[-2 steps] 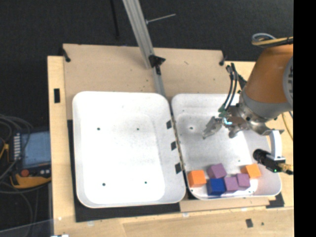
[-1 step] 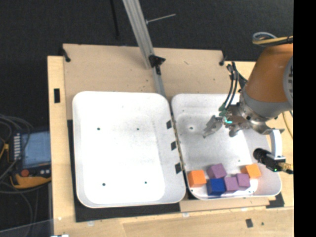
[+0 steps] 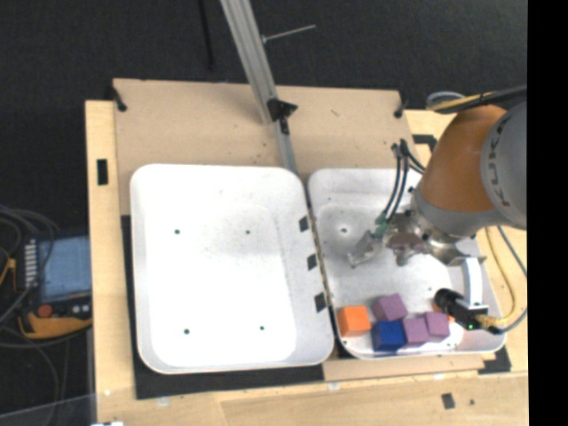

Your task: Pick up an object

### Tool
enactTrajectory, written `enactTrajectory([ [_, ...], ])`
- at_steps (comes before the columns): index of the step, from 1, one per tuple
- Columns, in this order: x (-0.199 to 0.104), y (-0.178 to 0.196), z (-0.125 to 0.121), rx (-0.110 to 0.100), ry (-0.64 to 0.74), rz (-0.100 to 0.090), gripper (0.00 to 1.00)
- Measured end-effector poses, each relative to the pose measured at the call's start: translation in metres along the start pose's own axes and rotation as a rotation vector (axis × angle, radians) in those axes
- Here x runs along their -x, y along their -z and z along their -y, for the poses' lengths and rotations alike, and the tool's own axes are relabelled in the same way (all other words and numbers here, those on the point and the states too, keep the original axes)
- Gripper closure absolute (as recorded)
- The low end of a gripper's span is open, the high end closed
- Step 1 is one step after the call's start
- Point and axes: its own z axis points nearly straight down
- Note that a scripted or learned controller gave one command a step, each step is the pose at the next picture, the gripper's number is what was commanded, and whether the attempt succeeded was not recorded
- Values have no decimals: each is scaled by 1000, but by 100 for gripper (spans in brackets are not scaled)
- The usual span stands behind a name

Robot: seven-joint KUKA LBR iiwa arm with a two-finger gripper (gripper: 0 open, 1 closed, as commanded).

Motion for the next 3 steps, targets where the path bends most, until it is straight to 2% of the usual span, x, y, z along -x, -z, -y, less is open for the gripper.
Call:
enactTrajectory([
  [1, 7, -46, -6, 2, 0, 1, 0],
  [2, 8, -66, -6, 7, -2, 2, 0],
  [3, 9, -54, -8, 12, -10, 0, 100],
])
